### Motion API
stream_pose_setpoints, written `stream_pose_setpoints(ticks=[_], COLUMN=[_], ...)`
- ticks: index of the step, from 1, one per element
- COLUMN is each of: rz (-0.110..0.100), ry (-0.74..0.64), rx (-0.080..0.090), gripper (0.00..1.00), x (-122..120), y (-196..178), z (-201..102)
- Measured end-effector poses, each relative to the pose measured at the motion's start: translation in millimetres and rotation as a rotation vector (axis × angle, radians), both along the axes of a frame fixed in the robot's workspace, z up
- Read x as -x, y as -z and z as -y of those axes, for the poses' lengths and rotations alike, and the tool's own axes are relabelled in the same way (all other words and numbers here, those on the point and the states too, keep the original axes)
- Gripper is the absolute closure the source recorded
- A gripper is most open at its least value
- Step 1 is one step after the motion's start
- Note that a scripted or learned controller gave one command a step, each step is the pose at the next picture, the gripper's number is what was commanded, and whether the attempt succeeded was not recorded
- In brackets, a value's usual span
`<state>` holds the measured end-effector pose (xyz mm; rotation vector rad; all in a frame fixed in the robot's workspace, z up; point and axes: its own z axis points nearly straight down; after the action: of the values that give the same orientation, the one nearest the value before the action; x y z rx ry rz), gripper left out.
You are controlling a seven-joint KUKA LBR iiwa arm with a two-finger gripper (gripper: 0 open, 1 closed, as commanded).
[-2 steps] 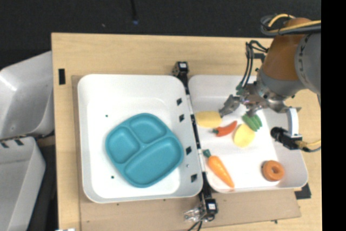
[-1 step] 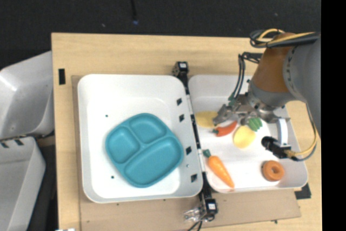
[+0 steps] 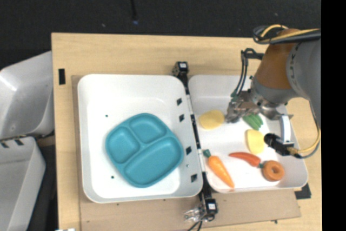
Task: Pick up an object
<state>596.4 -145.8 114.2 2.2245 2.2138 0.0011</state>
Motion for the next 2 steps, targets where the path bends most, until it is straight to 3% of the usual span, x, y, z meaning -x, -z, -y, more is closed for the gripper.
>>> stream_pose_setpoints(ticks=[2], rz=[0.003], ry=[-0.007], rx=[0.0], gripper=[1.0], x=[3], y=[-94], z=[-4])
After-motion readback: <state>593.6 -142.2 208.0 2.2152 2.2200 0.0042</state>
